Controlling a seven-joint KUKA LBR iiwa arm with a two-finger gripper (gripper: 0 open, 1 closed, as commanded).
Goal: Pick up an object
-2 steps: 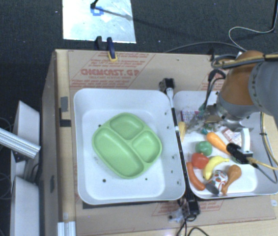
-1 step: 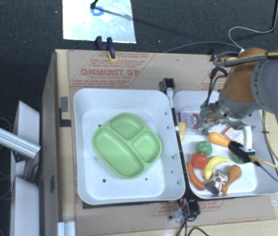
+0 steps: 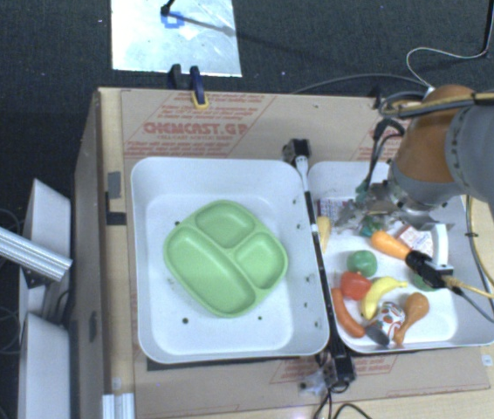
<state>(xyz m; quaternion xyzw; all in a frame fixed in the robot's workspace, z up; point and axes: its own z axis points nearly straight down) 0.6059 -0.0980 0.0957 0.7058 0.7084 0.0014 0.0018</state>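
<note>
I have the gripper (image 3: 362,215) low in the right white bin (image 3: 469,321), near the orange plastic carrot (image 3: 389,244); I cannot tell its state. Next: settle on the carrot, close, lift.

Green divided plate (image 3: 225,256) in left bin (image 3: 155,234); claw (image 3: 362,216) low over toy food in right bin (image 3: 478,317).

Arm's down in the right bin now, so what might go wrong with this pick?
1. The toys lie crowded: orange carrot, green ball and yellow banana sit close, so the pincer may nudge neighbours or grab two.
2. It hangs near the right white bin's upper wall and may strike it.
</note>
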